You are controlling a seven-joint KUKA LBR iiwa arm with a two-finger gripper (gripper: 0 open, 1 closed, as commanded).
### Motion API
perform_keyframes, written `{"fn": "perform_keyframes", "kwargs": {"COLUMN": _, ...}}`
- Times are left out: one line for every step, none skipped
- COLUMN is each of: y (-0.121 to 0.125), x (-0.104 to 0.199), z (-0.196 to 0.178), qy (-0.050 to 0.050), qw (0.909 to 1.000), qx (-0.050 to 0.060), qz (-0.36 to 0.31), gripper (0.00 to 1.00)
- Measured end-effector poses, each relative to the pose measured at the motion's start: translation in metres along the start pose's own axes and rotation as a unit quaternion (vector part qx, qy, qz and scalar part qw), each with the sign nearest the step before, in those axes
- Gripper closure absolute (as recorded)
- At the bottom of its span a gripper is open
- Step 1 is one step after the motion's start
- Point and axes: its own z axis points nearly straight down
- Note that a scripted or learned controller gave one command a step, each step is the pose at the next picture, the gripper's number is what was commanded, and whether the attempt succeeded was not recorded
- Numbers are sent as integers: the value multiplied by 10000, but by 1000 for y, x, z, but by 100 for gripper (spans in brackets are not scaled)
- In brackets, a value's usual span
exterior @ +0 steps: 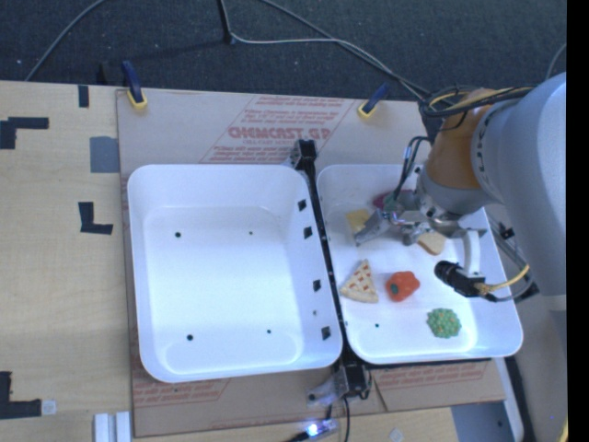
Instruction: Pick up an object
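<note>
Leftmost, well away from the claw, sits the left white bin on a sheet of printed cardboard. Its right wall meets the right white bin along a dark seam, and the claw hangs low over the upper middle of that second bin.

The claw is small, partly hidden by its own wrist and cables, and I cannot tell whether it is spread or pressed together; nothing can be made out in its grip. Just to its left, close beside its tip, lies a small yellow block. Below it and slightly left lies a pizza wedge, apart from the claw. Below it and a little right sits a red toy vegetable, just beside the wedge. Right of the claw, tucked under the wrist, is a tan bread-like piece. Farther down and right, near the bin's front corner, rests a green knobbly ball, well apart from the claw.

Rightmost, the grey arm with its orange band slants in from the edge.
</note>
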Motion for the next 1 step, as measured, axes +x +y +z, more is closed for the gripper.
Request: {"fn": "perform_keyframes", "kwargs": {"y": -30, "x": 33, "z": 0, "qy": -9, "qw": 10000, "qx": 1, "qz": -7, "gripper": 0}}
